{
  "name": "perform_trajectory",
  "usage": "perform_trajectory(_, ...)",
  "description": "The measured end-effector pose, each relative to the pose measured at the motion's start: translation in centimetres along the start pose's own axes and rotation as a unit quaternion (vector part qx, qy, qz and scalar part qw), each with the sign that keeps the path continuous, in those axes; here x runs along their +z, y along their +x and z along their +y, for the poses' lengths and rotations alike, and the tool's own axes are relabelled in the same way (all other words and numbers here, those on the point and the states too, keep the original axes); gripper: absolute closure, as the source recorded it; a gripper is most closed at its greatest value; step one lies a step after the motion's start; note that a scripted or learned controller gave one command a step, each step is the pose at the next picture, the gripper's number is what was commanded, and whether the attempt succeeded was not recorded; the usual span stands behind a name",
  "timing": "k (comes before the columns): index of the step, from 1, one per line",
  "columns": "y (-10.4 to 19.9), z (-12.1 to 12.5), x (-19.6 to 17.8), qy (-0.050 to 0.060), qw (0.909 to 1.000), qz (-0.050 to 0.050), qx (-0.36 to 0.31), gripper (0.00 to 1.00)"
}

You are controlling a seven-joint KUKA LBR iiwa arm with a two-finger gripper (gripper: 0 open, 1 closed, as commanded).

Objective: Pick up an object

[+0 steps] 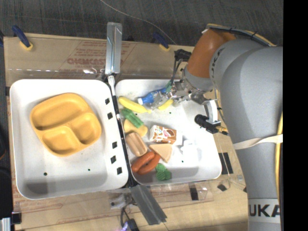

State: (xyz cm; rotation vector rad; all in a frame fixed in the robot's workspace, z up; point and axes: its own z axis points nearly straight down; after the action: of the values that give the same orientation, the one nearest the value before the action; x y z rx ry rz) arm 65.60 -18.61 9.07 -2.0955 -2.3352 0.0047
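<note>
From my screen, the near end of the right bin [207,170] holds broccoli [163,173], sausage [146,162] and a carton [163,134]. Farther in, the gripper [169,96] hangs low over a blue item [150,98] beside the banana [132,105]: I judge it's mid-grasp, wanting a clean lift next. Claw state, I cannot tell. Cardboard lines the bench [57,57]

Grey arm [250,95] w/ orange band [207,52], black cables, white "UKA" lettering near base.
</note>
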Motion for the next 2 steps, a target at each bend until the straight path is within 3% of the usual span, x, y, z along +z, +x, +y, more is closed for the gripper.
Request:
perform_trajectory(1,6.69,0.62,0.06,0.003,0.9976,0.001,-0.069,0.0)
perform_trajectory(2,6.71,0.34,-0.65,0.009,0.9975,0.003,-0.07,1.0)
